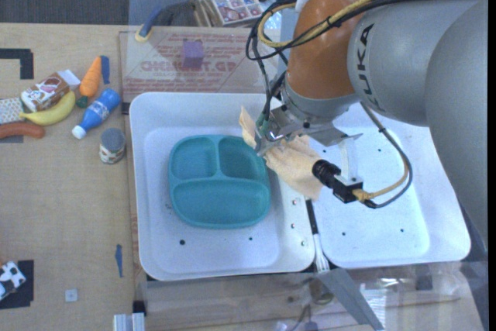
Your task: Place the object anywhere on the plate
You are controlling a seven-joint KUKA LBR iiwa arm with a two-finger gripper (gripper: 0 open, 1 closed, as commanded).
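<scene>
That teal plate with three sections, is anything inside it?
No food or object lies in the teal plate's visible compartments. The tool hovers at its right rim with a tan, cloth-like object beside it, hiding a small strip of the rim.

Bench left of bins had a little pile: toy banana (48, 114), carrot (92, 77), blue-and-white bottle (97, 112), small grey can (112, 145) nearest left bin (147, 244). Purple block (192, 53) sat on clear panel behind. Box of colourful tiles (229, 0) up top on floor. Right bin (442, 240) touching left.
</scene>
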